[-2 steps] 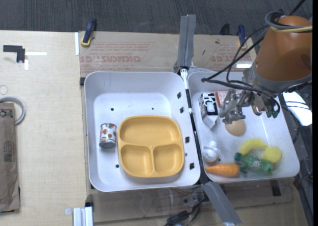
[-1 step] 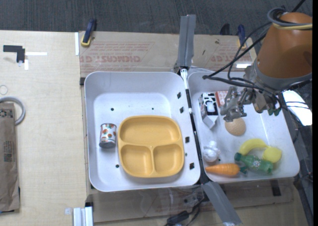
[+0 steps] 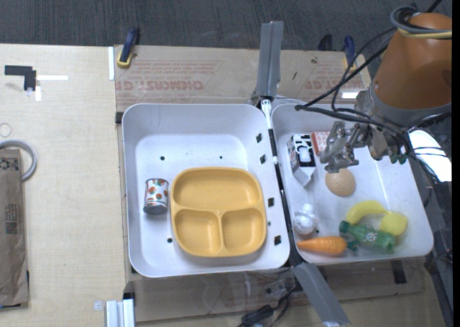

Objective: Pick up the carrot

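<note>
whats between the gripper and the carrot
In the camera view, the tan egg lies just below the gripper; bare bin floor separates it from the carrot.

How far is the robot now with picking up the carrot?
Nothing looks done yet: the carrot lies on the floor of the right bin, near its front edge. In hand: the end effector hangs above the egg, well behind the carrot. Left: move over the carrot, descend, grasp and lift.

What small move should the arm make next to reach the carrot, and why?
Probably shift the gripper toward the near edge of the right bin. It hovers above the egg, while the carrot lies apart, by the near wall.
</note>
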### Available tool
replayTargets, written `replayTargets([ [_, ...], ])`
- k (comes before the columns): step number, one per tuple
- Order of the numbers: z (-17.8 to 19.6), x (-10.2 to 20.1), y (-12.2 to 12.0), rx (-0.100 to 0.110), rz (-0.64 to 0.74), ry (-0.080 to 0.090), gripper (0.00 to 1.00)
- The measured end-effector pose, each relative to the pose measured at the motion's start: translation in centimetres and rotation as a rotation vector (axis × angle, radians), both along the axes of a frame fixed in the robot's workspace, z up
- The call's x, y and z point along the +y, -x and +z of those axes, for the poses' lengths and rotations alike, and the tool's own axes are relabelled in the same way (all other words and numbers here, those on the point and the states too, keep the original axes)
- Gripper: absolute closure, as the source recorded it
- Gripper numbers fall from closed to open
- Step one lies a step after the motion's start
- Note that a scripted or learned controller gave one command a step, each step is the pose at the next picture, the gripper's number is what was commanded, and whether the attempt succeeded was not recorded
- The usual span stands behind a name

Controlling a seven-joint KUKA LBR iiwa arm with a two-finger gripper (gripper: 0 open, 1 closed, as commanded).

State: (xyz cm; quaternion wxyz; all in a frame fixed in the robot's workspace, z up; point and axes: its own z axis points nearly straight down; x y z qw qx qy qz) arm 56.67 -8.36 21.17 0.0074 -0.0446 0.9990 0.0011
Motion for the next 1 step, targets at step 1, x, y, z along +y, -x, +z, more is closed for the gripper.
replayTargets([
  [1, 0.96, -0.04, -0.14, -0.005, -0.004, -0.001, 1.00],
])
